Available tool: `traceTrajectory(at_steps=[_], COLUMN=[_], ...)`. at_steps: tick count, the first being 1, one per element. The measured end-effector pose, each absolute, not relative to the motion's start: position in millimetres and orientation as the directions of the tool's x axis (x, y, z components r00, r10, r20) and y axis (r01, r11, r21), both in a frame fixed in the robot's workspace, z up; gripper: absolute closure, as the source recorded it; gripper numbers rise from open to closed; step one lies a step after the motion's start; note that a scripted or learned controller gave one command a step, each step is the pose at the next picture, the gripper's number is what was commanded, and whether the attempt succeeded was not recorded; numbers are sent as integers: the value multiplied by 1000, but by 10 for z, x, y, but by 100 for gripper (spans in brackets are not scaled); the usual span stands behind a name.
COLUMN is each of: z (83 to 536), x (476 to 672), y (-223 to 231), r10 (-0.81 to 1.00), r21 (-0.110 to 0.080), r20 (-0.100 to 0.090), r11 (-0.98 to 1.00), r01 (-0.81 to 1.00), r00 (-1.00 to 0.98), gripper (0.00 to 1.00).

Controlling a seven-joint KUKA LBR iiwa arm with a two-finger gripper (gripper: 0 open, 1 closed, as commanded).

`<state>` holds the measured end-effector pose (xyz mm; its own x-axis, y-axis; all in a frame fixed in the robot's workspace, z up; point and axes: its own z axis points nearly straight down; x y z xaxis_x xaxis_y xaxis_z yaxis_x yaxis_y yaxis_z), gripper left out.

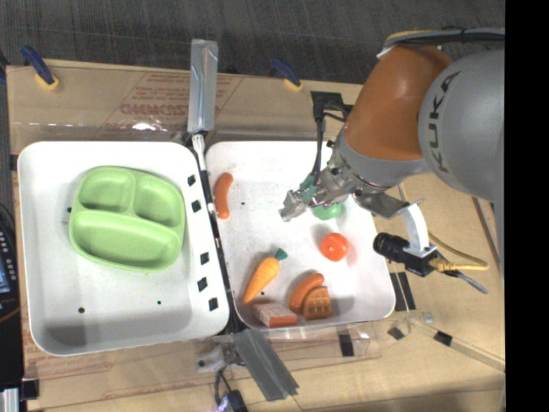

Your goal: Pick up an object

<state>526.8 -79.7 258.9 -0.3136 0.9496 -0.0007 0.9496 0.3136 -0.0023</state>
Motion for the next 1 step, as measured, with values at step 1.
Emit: traceTrajectory(at_steps=[1], z=[1878], x=[4800], y=[-715], r10=[971], r21=[-8], r20=[2], r11=[239], r01=[971], r00=[-239], gripper=[0])
